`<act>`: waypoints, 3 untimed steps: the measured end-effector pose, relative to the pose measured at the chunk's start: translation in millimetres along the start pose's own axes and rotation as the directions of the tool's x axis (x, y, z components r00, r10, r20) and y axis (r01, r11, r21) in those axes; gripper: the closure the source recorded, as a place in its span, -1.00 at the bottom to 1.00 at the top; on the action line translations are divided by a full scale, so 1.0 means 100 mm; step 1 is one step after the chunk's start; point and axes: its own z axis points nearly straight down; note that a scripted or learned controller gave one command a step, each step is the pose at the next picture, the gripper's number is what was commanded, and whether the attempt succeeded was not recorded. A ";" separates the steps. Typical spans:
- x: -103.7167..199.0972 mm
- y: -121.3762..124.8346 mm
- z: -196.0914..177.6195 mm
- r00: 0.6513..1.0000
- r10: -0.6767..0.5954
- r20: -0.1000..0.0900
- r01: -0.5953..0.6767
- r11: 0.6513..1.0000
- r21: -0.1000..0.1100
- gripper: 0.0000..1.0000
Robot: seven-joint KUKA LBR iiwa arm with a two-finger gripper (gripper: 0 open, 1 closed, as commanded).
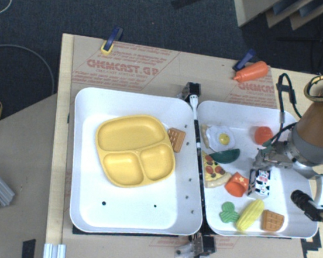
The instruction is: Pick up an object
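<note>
My fingers (261, 173) hang low over the middle of the right bin (252, 111), a little toward its right edge. From this slanted view I cannot tell whether they are spread or pinched, and I see nothing that is plainly caught between them.

The nearest candidate is a small black-and-white patterned toy block (261, 184), lying just below the tips and perhaps touching them. A red toy piece (237, 185) sits just beside that block on its left. A yellow corn cob (250, 214) and a waffle (272, 221) lie near the bin's front edge. An orange-red round toy (263, 134) is toward the back edge, apart from me.

As I judge it, I am settling onto the block for a grasp. To do that well I should come straight down and centred on it, with the red piece left outside the grip, since the two lie so close that a skewed descent could nudge both. I should close only once the tips straddle the block's narrow sides. Then I should lift slowly and check that it really comes up with me.
</note>
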 end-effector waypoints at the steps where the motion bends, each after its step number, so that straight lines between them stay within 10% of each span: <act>1: 0.09 0.04 -0.50 1.000 -0.005 -0.015 0.005 1.000 0.021 1.00; 3: 0.49 0.42 -1.02 1.000 -0.009 -0.016 0.009 1.000 0.021 1.00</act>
